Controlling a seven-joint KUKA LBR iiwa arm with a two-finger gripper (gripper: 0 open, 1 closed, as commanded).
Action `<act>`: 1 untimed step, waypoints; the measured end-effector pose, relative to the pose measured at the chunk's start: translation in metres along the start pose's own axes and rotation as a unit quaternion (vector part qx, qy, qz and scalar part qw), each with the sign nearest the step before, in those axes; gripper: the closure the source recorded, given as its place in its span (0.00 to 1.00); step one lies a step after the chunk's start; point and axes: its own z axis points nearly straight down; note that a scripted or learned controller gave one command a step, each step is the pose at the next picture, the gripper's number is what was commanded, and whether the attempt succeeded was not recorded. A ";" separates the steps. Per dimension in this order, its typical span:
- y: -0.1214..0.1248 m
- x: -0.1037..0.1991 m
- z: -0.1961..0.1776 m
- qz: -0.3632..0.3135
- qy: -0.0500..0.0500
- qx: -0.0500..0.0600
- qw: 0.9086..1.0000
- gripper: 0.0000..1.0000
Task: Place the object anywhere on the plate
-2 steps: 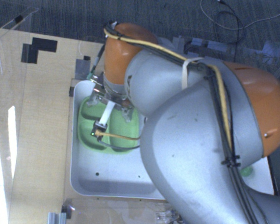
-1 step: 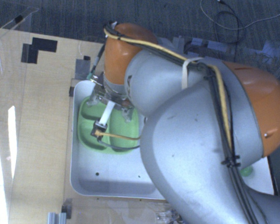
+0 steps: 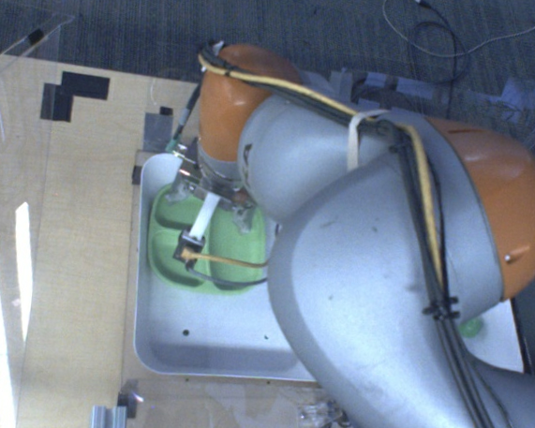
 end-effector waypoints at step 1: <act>0.000 0.000 0.000 0.000 0.000 0.000 1.000 0.00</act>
